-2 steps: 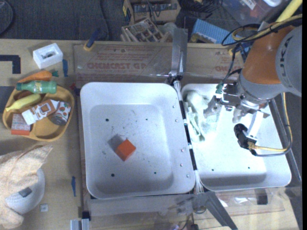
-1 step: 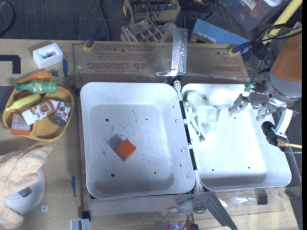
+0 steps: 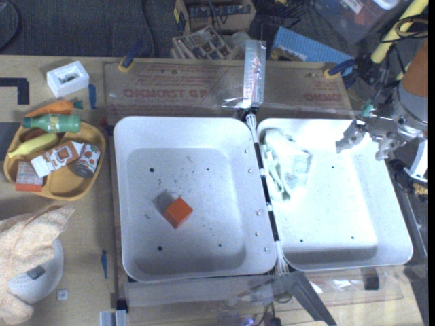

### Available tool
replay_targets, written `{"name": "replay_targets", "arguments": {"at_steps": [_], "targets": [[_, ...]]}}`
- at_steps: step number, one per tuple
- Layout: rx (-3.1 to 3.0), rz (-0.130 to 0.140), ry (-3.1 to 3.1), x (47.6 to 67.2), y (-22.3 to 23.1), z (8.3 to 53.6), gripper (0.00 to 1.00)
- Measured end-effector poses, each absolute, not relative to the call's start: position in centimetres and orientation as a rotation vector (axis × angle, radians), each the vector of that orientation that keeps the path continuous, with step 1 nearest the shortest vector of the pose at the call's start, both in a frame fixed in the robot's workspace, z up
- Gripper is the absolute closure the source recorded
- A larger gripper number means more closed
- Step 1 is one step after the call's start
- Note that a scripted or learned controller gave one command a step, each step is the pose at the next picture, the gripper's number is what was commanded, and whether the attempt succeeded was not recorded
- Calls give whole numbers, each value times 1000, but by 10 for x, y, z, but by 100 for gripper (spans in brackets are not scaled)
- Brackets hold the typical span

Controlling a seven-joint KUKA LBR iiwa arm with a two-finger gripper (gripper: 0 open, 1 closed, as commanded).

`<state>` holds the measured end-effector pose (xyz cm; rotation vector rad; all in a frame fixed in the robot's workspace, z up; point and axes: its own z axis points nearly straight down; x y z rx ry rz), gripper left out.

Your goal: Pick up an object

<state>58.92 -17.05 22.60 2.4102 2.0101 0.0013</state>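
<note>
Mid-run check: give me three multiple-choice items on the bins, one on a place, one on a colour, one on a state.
1. Where does the block lie?
A. left bin
B. right bin
C. yellow bowl

2. What colour is the block?
A. blue
B. orange
C. green

3. How does the gripper stand to the block?
A. closed on it
B. resting on it
C. apart, over the other bin

Key: 1 A, it sits on the left bin's floor. 2 B, its faces show orange. 3 C, it hangs above the right bin's far right part.

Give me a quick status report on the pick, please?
Gripper open, above right bin, holding nothing. Orange block sits in left bin, untouched. Crumpled clear wrapper in right bin, left of gripper.
</note>
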Motion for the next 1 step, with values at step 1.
{"name": "replay_targets", "arguments": {"at_steps": [1], "targets": [[2521,-3,1879,583,-73,189,0]]}}
